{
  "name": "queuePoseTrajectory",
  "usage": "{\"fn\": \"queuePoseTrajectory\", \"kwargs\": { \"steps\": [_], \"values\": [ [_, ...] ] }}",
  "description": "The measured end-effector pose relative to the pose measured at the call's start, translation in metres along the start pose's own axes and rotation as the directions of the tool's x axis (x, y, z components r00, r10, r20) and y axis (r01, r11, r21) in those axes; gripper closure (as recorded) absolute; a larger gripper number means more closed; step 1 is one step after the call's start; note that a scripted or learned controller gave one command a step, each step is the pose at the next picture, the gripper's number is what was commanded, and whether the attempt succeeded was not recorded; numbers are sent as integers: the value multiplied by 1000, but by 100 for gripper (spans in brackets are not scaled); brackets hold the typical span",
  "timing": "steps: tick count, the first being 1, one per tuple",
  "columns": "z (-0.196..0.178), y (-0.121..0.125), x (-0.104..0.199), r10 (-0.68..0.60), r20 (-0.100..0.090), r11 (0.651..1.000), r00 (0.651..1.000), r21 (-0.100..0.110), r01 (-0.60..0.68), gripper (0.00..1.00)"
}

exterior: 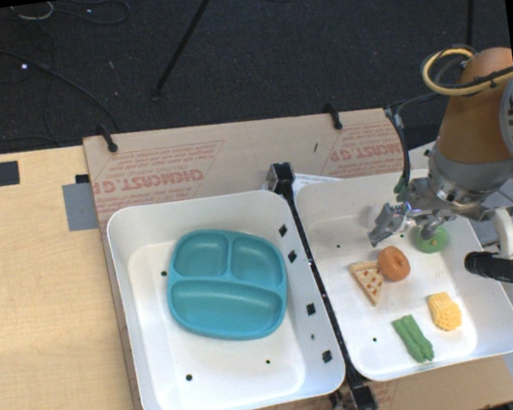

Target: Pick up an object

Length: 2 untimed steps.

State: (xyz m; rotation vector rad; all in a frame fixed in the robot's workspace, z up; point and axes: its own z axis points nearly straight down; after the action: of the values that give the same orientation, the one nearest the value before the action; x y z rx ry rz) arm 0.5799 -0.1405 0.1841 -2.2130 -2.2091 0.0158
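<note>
My gripper [390,224] hangs over the back part of the right bin [502,335], just above and left of an orange ball [395,264]. Touching the ball's left side is a pizza slice toy [369,281]. A green round piece [430,240] sits to the right of the gripper, partly covered by the wrist. Toward the front of the bin lie a yellow corn piece [445,311] and a green pod [412,337]. The view shows nothing held by the gripper.
The left bin [159,384] holds a teal divided plate [227,284]. A black divider [310,277] runs between the two bins. A black and white fitting [498,262] sticks out at the right bin's right rim.
</note>
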Motion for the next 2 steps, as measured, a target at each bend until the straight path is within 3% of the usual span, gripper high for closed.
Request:
{"fn": "queuePoseTrajectory", "kwargs": {
  "steps": [1,2],
  "values": [
    [-8,3,0,-2,2,1000,1000,-14,2,0],
    [52,10,-3,-2,2,1000,1000,-9,2,0]
  ]
}}
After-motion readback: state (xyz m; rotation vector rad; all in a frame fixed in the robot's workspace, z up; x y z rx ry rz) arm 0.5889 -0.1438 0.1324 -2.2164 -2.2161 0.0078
